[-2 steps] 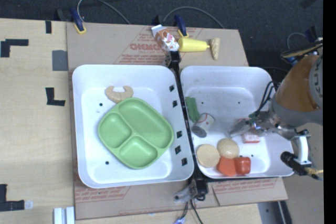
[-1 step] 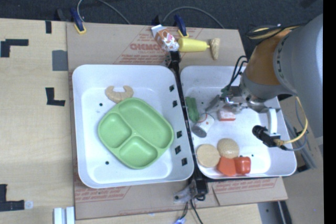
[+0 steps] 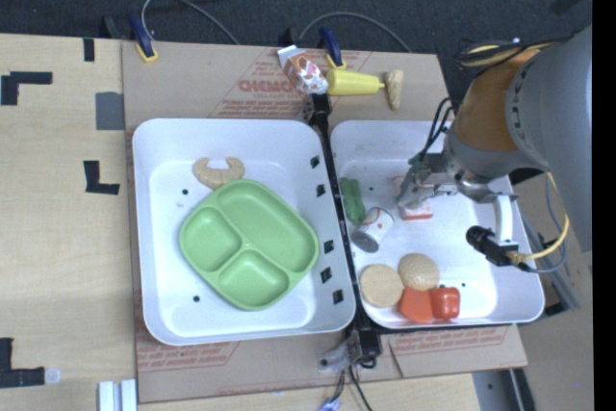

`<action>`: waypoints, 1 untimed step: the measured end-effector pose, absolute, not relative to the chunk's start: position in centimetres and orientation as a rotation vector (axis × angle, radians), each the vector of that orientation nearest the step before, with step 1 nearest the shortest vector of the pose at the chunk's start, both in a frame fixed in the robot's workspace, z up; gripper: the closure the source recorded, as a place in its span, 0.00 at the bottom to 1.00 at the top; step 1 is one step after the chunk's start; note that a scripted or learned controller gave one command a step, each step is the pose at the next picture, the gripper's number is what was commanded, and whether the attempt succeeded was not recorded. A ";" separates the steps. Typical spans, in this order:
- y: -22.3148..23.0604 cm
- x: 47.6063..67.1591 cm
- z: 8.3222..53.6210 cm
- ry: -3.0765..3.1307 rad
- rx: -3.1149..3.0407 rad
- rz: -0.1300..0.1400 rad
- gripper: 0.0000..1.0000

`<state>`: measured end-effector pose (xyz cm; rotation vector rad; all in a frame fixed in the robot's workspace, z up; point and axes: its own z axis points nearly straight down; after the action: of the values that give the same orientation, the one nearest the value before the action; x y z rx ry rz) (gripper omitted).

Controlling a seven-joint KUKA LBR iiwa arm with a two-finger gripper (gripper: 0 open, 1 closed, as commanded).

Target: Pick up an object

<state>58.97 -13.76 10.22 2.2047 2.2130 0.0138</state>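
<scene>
Camera view, left to right:
- Left bin (image 3: 154, 236): green divided plate (image 3: 248, 245) at centre, tan curved biscuit (image 3: 218, 171) just above it.
- Above the bins, on cardboard: yellow banana (image 3: 354, 83).
- Right bin (image 3: 510, 303): green piece (image 3: 351, 199) by left wall, white cup (image 3: 372, 227) beside it, two round buns (image 3: 399, 278), orange-red block (image 3: 429, 304) at bottom.
- Gripper (image 3: 420, 192) low over small red piece (image 3: 417, 213), mid-right of frame; finger spread impossible to tell, grasp unconfirmed.

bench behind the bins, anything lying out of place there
Yes. A yellow toy and a small red-and-white packet lie on the cardboard just behind the two bins, outside both. The other small items sit inside the right bin.
</scene>
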 end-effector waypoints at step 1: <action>-13.7 59.0 10.3 2.213 2.204 0.015 0.00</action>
<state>59.00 -13.75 10.27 2.2042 2.2126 0.0147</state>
